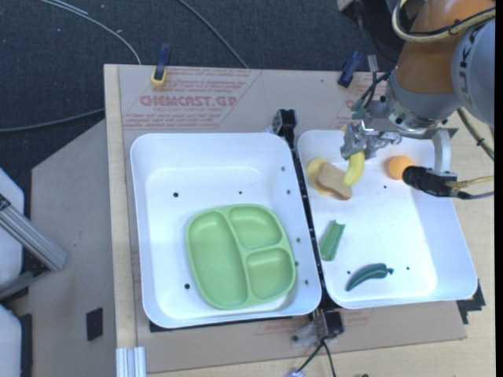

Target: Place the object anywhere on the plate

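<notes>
Gripper (355,157) hangs over the far left corner of the right bin (440,289), fingers clamped on a yellow banana (354,169) that dangles clear of the bin floor. Just beside it, near the bin's left wall, lie a tan bread slice (332,181) and a small yellow piece (315,166). An orange ball (398,166) sits by the far edge. A green strip (332,239) and a dark green pepper (367,274) lie toward the near edge. The green sectioned plate (239,254) rests in the left bin (157,210), near its front edge
</notes>
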Controlling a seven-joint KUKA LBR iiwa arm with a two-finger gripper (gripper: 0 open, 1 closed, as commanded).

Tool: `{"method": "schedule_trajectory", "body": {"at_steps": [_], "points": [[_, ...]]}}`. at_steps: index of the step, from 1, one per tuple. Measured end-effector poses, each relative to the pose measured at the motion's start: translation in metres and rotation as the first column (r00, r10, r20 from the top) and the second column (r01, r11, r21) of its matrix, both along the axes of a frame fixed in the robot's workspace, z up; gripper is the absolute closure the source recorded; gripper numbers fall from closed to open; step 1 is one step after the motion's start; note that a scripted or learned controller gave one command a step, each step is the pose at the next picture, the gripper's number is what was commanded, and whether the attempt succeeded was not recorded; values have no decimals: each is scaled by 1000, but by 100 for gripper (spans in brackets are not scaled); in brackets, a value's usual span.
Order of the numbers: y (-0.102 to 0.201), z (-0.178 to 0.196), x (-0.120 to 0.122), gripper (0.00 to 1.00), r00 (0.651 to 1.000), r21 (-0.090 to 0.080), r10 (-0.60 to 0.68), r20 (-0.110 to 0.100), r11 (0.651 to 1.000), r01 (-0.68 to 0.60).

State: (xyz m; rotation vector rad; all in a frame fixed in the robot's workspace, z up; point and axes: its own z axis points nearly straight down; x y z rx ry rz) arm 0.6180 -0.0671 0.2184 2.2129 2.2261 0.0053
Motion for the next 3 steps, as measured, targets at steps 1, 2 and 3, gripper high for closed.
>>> {"method": "schedule_trajectory", "body": {"at_steps": [1, 2, 3], "points": [[55, -1, 4, 100, 1000, 0, 0, -1, 1000, 0], [114, -3, -13, 100, 1000, 2, 0, -9, 1000, 0], [160, 5, -10, 100, 1000, 1, 0, -2, 1000, 0]]}}
